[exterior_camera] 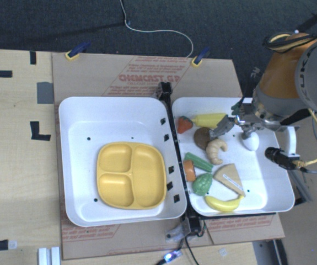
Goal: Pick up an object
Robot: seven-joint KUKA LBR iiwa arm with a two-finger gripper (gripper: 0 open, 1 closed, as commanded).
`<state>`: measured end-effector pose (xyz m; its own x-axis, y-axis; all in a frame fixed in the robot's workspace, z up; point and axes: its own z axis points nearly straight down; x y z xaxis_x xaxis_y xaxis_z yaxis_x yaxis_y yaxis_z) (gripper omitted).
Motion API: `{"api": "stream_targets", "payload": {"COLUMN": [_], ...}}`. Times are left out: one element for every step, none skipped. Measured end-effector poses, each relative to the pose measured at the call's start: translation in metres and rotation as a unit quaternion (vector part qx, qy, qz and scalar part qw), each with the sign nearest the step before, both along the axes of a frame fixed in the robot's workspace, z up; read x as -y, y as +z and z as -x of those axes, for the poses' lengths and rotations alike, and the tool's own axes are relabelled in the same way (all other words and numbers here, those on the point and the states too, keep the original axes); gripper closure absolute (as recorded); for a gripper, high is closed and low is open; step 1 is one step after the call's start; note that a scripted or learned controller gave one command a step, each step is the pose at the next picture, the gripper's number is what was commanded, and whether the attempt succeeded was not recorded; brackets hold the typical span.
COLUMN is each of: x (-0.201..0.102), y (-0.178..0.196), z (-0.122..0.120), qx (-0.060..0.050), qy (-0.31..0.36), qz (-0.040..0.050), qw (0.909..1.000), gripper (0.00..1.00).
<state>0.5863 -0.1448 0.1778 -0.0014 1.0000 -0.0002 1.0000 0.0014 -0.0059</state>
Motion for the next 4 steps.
{"api": "stream_targets", "payload": {"x": [-0.007,-0.008,-0.008,0.001], "y": [-0.051,-0.096,-0.083,-0.031], "z": [-0.004,-0.004,-0.004,-0.008], "qx": [0.000,0.002,0.002,0.005], "qy": [0.000,0.000,0.001,0.000], "qz": [-0.0001,0.0006,0.0002,0.0004], "qw": [1.0000,1.0000,1.0000,1.0000], "gripper": [0.00,0.00,1.00,1.00]}}
